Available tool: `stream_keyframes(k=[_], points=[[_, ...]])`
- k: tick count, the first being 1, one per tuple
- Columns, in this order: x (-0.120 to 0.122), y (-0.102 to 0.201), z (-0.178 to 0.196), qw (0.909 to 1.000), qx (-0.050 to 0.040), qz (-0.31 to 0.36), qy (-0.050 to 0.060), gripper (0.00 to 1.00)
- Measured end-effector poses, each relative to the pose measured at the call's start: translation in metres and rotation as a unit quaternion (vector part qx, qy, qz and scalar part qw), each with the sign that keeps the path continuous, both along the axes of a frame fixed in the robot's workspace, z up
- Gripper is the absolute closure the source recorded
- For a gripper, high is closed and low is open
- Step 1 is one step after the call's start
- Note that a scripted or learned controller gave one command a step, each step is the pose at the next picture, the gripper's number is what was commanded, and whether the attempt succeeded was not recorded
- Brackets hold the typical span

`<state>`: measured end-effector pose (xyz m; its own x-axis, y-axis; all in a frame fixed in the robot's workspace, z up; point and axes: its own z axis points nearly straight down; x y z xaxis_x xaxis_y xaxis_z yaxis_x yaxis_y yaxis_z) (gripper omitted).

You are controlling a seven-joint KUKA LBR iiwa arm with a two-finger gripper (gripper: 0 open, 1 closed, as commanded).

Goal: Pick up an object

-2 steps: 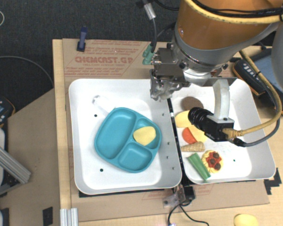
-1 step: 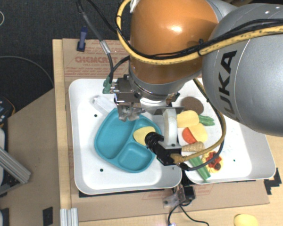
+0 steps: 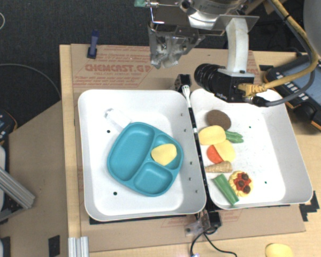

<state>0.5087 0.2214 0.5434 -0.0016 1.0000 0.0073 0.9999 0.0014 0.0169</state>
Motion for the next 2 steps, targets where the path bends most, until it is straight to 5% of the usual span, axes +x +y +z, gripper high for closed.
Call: stream_keyframes(k=[1,2], points=[[-0.032,-0.049,-0.264,0.9998,-0.0074,-0.003,0.017,1.00],[-0.028,-0.070,-0.127,1.0000,-0.0012,-0.001,0.001,1.00]])
